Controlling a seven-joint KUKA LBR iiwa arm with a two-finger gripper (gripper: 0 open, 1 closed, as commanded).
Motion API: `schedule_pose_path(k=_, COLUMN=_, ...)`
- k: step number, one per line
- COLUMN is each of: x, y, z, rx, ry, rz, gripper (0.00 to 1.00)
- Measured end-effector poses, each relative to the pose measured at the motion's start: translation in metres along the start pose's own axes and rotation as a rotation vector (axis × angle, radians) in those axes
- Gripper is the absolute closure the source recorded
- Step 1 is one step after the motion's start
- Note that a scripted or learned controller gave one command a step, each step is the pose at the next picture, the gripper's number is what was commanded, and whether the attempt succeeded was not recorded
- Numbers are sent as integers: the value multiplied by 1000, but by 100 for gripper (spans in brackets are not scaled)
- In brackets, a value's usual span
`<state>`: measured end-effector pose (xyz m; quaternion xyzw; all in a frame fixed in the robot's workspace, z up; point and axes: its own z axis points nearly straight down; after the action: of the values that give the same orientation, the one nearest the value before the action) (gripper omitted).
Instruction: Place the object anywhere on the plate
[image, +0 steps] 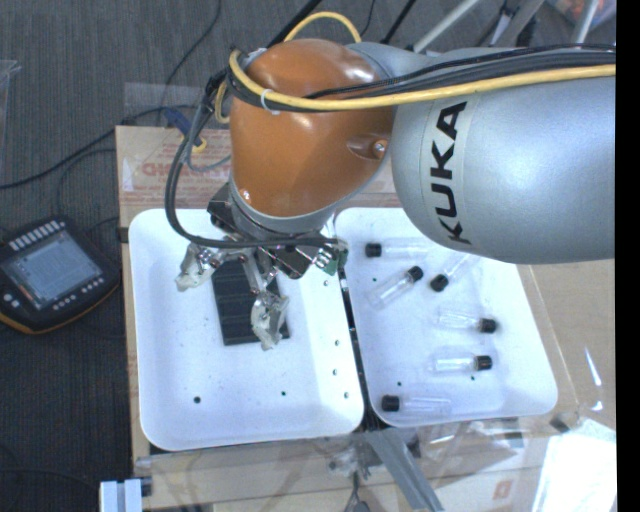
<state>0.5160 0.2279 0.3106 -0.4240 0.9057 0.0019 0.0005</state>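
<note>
Legible markings: one brand name confirmed, one print unreadable.

"KUKA" stands in black capitals on the grey arm casing (520, 170), running vertically as seen from the camera. The cardboard sheet (160, 165) behind the left bin carries faded red lettering, too blurred to read. The handheld pendant (50, 272) on the floor at left shows a lit screen and a row of keys, none of it legible.

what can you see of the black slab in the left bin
The slab is a flat, dark, rectangular piece with faint ridges across its top, matte like rubber or plastic. It lies flat on the floor of the left bin, long side running roughly up and down the view, slightly tilted. The end effector hangs right over its right edge, hiding part of it; whether they touch cannot be told.
</note>
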Motion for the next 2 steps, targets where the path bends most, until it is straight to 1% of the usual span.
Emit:
schedule_pose_path(k=1, x=-2, y=0, z=-8, rx=-2, ry=-2, rz=3, gripper=100)
schedule_pose_path(k=2, x=5, y=8, z=38, rx=-2, ry=0, rz=-85, gripper=100)
